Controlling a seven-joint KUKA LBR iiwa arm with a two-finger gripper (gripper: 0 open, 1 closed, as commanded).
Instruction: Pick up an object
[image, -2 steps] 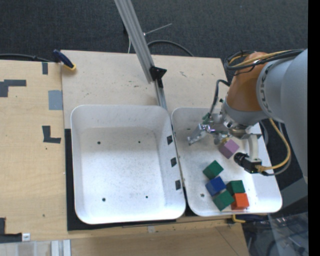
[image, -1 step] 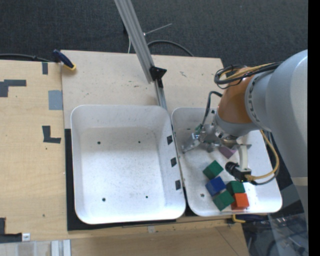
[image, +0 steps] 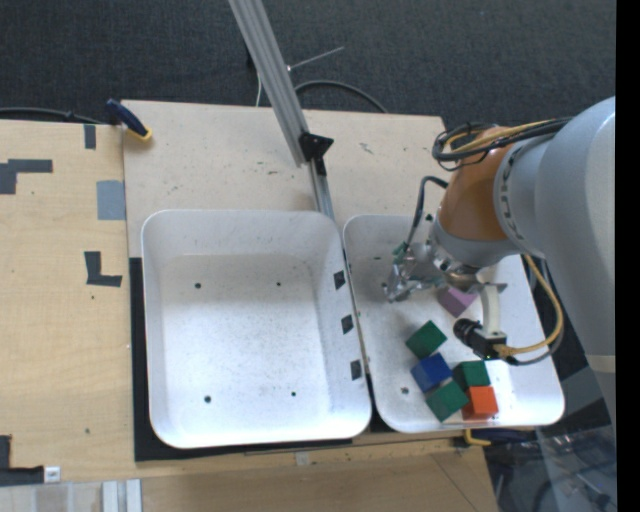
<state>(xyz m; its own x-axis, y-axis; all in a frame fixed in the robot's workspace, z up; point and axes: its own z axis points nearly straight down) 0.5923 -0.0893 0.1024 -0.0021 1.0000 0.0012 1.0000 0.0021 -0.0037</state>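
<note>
Gripper (image: 400, 285) over right bin (image: 380, 240); we cannot tell finger state. Pink block (image: 458, 299) beside it, half hidden by arm. Green (image: 427, 339), blue (image: 432, 372), orange (image: 482, 402) blocks nearer bin's front.

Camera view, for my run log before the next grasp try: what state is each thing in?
Gripper: low over the right white bin, nothing seen held.
Green cube: lying loose.
Blue cube: loose, beside the green cube.
Orange cube: near the front wall.
Lilac block: partly under the arm.
</note>
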